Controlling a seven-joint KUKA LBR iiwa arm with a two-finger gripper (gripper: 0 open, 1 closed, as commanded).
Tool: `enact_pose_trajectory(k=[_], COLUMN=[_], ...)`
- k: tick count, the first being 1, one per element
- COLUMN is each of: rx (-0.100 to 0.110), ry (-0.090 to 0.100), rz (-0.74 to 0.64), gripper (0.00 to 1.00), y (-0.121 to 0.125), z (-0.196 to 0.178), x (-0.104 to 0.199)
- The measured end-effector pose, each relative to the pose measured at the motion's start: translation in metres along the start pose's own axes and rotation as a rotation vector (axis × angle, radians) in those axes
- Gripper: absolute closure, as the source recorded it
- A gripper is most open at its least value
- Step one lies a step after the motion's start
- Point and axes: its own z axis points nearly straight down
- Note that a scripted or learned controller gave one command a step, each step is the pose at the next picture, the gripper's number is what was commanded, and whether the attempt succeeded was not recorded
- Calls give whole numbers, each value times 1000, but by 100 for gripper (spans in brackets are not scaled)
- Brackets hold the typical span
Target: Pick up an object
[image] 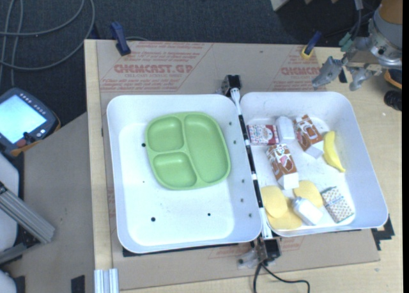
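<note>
Gripper (345, 75) hangs at far right, above the tabletop (192, 61) just beyond the far rim of the right bin (364, 157), w/ the grey arm (390, 29) coming in from the upper right corner. Jaws are apart, nothing between them, and they sit well clear of the items in the bin.

Right bin holds all the loose objects. Banana (332, 151) lies by the right wall, curved, pointing near-far. Just left of it is a brown-and-white carton (308, 133), and left of that a small white packet (285, 128) and a red-and-white packet (262, 134) close to the divider side. Another brown-and-white carton (282, 162) lies mid-bin, tilted. At the near end: a yellow round piece (276, 203), a second yellow piece (309, 192), a white bottle (307, 211) lying across them, and a patterned packet (337, 205) near the right wall.

Left bin (128, 208) carries a green divided tray (188, 151), three compartments, sitting toward the far half. A few dark specks dot the bin floor.

Two clamps, blue (119, 38) at far left and blue-yellow (311, 45) at far right, grip the cardboard sheet under the bins. A handheld screen (19, 119) sits off the tabletop at left.
</note>
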Motion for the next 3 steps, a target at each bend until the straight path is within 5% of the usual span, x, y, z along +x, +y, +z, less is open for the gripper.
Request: enact_pose_trajectory(k=[1,2,3], rx=[1,2,0], ry=[1,1,1], rz=[-1,1,0], gripper=[0,0,0], y=[0,-57,-69], z=[105,151,188], x=[69,67,62])
